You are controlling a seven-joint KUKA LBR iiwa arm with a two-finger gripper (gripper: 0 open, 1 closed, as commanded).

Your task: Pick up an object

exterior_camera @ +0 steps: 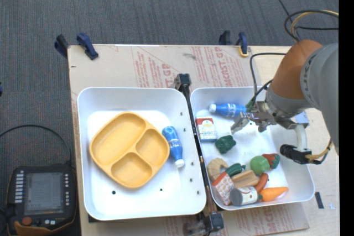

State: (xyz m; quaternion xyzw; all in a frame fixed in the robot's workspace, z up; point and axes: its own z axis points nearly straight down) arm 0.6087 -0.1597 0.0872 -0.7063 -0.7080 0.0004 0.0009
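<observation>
The claw (250, 122) hangs over the middle of the right bin (301, 188), its fingers spread wide with nothing between them. Just below its tip lies a dark green pepper (225, 144), close but not touched. A small red and white carton (206, 129) sits beside the pepper near the bin's left wall, and a blue bottle (227, 110) lies toward the far edge. Along the near edge are heaped a green apple (259, 164), a carrot (273, 193), a small can (245, 195) and other toy food. The left bin (91, 98) holds a yellow divided plate (129, 149) with a second blue bottle (173, 145) lying against its right rim.
</observation>
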